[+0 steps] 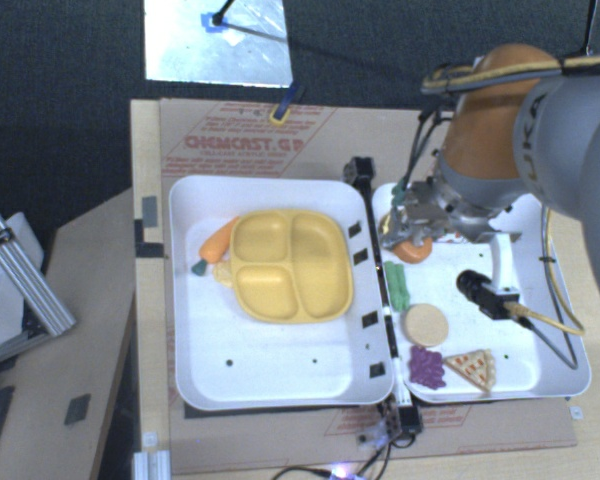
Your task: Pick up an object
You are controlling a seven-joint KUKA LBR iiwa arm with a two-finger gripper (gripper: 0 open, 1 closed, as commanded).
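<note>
My gripper (408, 230) hangs low over the far left part of the right bin (555, 368). An orange rounded piece (414, 252) lies right under it, touching or nearly touching the gripper's tip; whether it is gripped is hidden. Nearer the front of the same bin lie a green piece (396, 288), a round tan cookie (426, 324), a purple bunch of grapes (427, 367) and a pizza slice (471, 368).
The left bin (195, 368) bears a yellow divided plate (283, 266), with a carrot (216, 242) against its far left side. The divider between the bins (376, 268) runs close to the gripper's left. The arm's grey body covers the back of the right bin.
</note>
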